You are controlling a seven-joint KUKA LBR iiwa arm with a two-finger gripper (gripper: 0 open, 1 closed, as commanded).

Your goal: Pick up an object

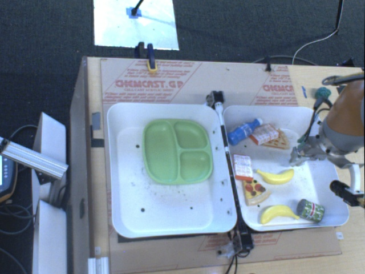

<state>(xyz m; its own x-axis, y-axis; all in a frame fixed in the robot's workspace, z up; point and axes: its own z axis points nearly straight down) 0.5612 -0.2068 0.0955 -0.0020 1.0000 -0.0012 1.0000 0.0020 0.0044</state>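
Observation:
The right bin (pixel 336 218) holds several toy items. A blue bottle (pixel 244 131) lies at its back left, beside a red-and-white packet (pixel 263 135) and a pizza slice (pixel 279 142). A small red-and-white carton (pixel 242 167) lies by the left wall. One banana (pixel 275 176) is in the middle and another (pixel 278 213) is at the front. A second pizza slice (pixel 255 192) lies between them, and a green can (pixel 309 210) rests at the front right. My gripper (pixel 299 153) hangs low over the bin's right half, just up and right of the middle banana, with nothing visibly held.
The left bin (pixel 122 170) carries a green divided plate (pixel 177 151). A black clamp rail (pixel 225 147) runs between the bins. My arm (pixel 345 119) reaches in over the right bin's far right edge. A black part (pixel 345 192) juts over that bin's right rim.

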